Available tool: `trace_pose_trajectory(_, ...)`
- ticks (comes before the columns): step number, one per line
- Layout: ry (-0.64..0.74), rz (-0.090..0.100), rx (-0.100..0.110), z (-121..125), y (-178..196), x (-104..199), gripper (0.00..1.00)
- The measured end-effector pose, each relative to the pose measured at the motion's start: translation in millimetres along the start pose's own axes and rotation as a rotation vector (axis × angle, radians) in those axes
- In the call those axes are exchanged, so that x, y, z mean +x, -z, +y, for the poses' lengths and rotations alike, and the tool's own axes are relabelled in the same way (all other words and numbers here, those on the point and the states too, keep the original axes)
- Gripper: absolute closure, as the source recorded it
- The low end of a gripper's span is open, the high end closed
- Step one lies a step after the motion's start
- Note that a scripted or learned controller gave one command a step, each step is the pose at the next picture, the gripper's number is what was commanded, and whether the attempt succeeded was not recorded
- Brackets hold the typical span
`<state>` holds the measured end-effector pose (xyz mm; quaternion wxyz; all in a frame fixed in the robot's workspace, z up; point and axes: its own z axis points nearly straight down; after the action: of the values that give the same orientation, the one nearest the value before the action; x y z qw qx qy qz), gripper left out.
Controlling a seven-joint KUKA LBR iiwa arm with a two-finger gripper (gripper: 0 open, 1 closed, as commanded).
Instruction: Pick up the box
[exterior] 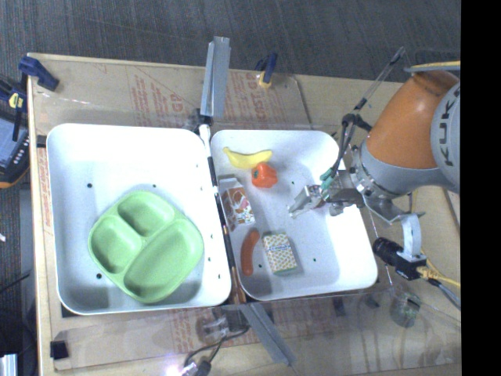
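Low in the right bin [352,272], the patterned box [280,254] lies flat near the front wall, a sausage [249,251] just beside it on its left. Another carton [236,205] leans at the bin's left wall; tomato [264,175] and banana [247,157] sit farther back. Gripper [301,203] hovers right of the tomato, apart from the box, fingers slightly spread, holding nothing. Green divided plate [146,246] occupies the left bin [70,151].

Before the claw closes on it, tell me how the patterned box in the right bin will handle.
The patterned box looks like a small carton lying flat, so it is probably light and unlikely to roll. Its flat faces should suit a pinch, though thin card may dent. It lies close to the sausage, which a finger might nudge.
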<state>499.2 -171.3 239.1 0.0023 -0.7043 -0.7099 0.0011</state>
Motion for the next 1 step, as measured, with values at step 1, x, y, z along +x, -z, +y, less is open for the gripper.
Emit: trace_pose_trajectory(1, 0.041, 0.000, 0.001, -22.8, -121.5, 20.3, 0.00)
